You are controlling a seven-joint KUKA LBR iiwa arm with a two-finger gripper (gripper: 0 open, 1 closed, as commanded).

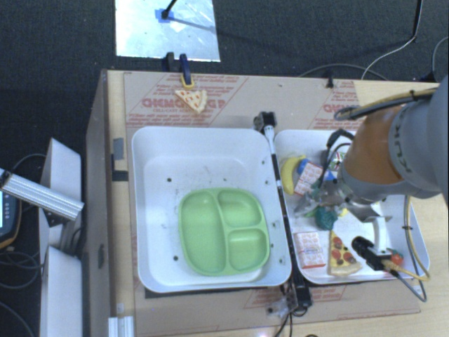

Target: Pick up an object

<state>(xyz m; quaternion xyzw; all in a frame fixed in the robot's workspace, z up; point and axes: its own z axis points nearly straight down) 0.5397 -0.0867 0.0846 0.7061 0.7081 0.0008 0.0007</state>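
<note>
Reaching in from the right, the grey arm with an orange band places its wrist over the right shallow white bin, and the two-finger gripper sits low over the middle of that bin. Whether the gripper is open or closed cannot be told, since the wrist covers it, and no object is seen held. A small teal rounded object lies just beside the gripper on its near side. A yellow rounded plastic object lies at the far left of the same bin, touching a white packet with red print to its right. A second white packet with red print lies at the near left, with a toy pizza slice just beside it on the right. The left shallow white bin holds a pale green divided plastic plate, placed towards its near right corner.
</note>
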